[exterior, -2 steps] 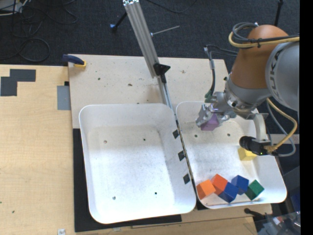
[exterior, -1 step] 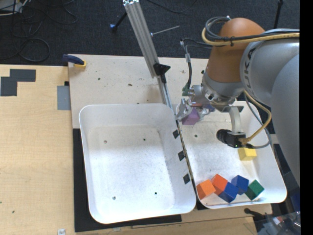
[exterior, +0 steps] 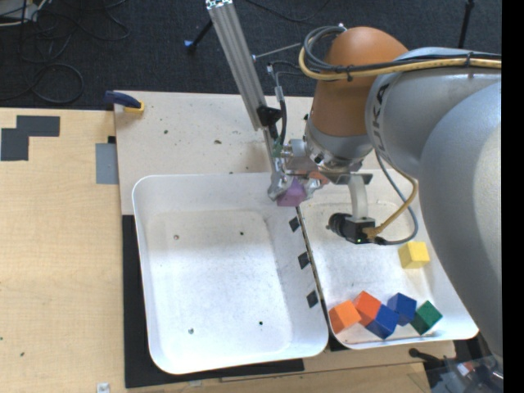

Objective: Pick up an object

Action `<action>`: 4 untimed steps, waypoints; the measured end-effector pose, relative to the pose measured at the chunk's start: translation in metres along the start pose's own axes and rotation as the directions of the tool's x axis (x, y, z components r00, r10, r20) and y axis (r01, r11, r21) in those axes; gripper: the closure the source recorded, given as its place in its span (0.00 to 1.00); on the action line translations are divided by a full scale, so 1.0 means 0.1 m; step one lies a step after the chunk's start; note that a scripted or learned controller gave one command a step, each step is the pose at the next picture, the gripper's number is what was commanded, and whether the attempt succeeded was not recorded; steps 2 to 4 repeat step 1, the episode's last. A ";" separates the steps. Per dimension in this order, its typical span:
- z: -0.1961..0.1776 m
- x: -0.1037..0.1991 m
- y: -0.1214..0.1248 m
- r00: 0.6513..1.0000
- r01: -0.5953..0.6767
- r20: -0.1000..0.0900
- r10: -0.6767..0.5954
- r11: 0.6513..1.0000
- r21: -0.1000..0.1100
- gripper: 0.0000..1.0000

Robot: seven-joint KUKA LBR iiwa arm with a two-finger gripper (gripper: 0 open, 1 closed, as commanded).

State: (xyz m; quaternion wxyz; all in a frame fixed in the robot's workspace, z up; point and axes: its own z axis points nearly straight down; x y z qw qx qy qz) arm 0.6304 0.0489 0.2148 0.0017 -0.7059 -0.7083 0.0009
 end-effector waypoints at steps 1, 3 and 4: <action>0.01 0.42 0.12 1.000 -0.001 0.001 0.001 1.000 -0.001 1.00; 0.01 0.42 0.12 1.000 -0.001 0.001 0.001 1.000 -0.001 1.00; 0.01 0.42 0.12 1.000 -0.001 0.001 0.001 1.000 -0.001 1.00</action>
